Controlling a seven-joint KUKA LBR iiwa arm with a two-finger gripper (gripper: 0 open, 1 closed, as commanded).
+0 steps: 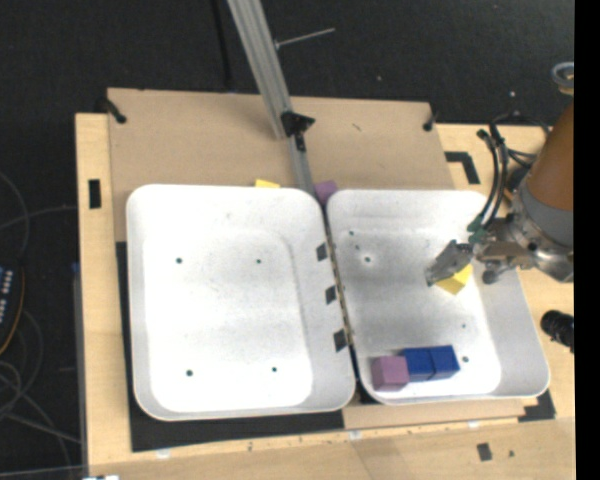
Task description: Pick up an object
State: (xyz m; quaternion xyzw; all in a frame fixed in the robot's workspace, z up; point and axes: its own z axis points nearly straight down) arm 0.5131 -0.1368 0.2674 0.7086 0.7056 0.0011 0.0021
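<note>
You see two white bins (225, 303) on a tan counter (360, 133), holding a yellow block (454, 282), a blue block (429, 361) and a purple block (389, 371).

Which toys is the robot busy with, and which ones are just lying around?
Busy with:
- the tool, over the right bin
- the yellow block, right at the tool

Just lying around:
- the blue block and purple block, at the right bin's near edge
- the left bin
</note>
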